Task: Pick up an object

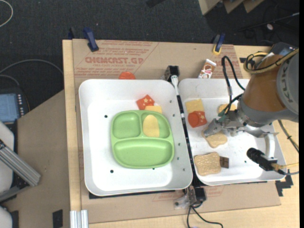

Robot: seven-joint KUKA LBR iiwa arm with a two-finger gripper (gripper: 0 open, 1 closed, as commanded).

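My gripper hangs low in the right bin, just above a pale tan cookie-shaped piece. Left of it lie a red piece and a yellow block. A small yellowish piece shows just behind the gripper. Nearer the front of this bin rest a tan slice of toast and a small brown block. I see nothing between the gripper and the bin floor being lifted.
The left bin holds a green divided plate with a yellow piece in its upper right section; a red starred block sits behind it. A small carton and an orange disc lie on the cardboard.
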